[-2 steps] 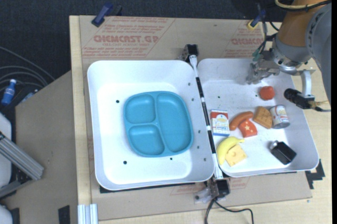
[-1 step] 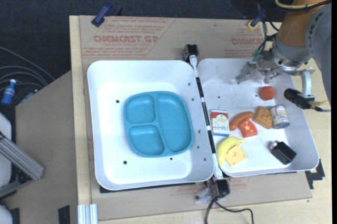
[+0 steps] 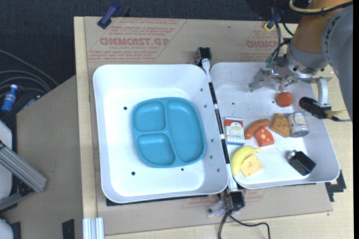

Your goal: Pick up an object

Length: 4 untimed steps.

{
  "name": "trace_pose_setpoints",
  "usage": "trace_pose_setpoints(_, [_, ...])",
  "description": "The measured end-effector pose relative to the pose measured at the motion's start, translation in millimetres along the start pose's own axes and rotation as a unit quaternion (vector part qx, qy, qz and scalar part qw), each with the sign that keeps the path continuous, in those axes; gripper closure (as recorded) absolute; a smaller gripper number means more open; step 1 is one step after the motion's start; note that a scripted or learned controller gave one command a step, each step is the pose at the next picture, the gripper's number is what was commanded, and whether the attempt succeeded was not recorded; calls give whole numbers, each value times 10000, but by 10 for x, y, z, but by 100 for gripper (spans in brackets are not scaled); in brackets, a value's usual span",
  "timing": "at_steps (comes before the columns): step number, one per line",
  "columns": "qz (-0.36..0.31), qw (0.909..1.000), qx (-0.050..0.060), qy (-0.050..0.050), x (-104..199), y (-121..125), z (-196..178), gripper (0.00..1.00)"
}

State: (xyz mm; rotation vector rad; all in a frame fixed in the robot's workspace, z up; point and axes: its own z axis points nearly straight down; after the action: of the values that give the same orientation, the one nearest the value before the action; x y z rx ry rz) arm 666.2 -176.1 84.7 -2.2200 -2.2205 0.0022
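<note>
- We see no object lifted yet; every candidate lies on the floor of the right bin, so the pick is all ahead of us.
- Nearest candidate to the gripper: the small red tomato, just near and right of it, apart from it.
- The gripper sits at the far side of the right bin, low over the floor. Fingers look spread, with nothing between them.
- Our read: this is the approach or descent stage. Left to do: line up, close, lift.
- Count in the right bin, eight things, one of each:
  - red tomato, far-centre
  - small tin can, lying on its side at the right
  - brown bread-like piece, touching the can's left
  - orange sausage, left of the bread piece
  - red wedge, just near the sausage
  - small red-and-white carton, by the left wall
  - yellow banana with a yellow cheese wedge against it, near-left
  - black block, near-right, apart from the rest
- The middle cluster (carton, sausage, red wedge, bread piece, can) is tight, so we judge a clean grab there harder. The tomato and the black block stand free.
- The left bin holds one blue divided plate with three sections, roughly central.
- Two bins in total, side by side on the bench.
- One arm, coming in from the far right.
</note>
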Motion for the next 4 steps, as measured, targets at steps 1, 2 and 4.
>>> trace_pose_setpoints(1, [-3,10000,-11,-6,-1,8,-111,100])
trace_pose_setpoints(2, [-2,10000,-8,-6,0,7,-108,0])
trace_pose_setpoints(4, [-3,10000,-3,0,82,5,-5,0])
